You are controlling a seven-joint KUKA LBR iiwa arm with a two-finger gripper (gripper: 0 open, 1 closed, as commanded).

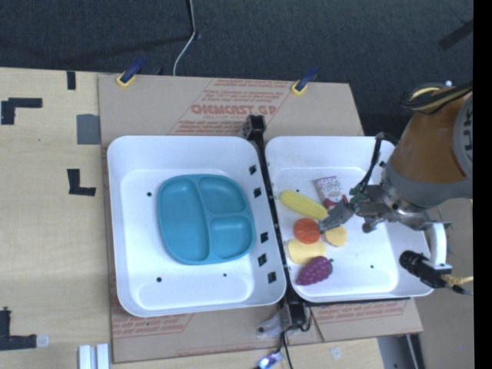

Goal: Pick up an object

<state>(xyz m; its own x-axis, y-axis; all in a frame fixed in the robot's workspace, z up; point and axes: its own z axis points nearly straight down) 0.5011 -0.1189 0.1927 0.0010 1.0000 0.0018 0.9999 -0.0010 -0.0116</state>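
The right bin [369, 283] holds several toy foods: a yellow corn cob [301, 204], a red-orange tomato [307, 230], a yellow block [305, 250], a small yellow piece [336, 237], purple grapes [314, 270] and a small pink-and-white packet [327, 185]. My gripper [335, 217] reaches in from the right and hangs low over the middle of this bin, its dark tip between the tomato and the small yellow piece. Nothing shows between its fingers.
The left bin [131, 283] holds a blue divided plate [205, 217]. A black divider with clips [265, 206] runs between the two bins. The arm's grey body and orange band [430, 160] cover the right bin's right side. Cardboard [231, 106] lies under both bins.
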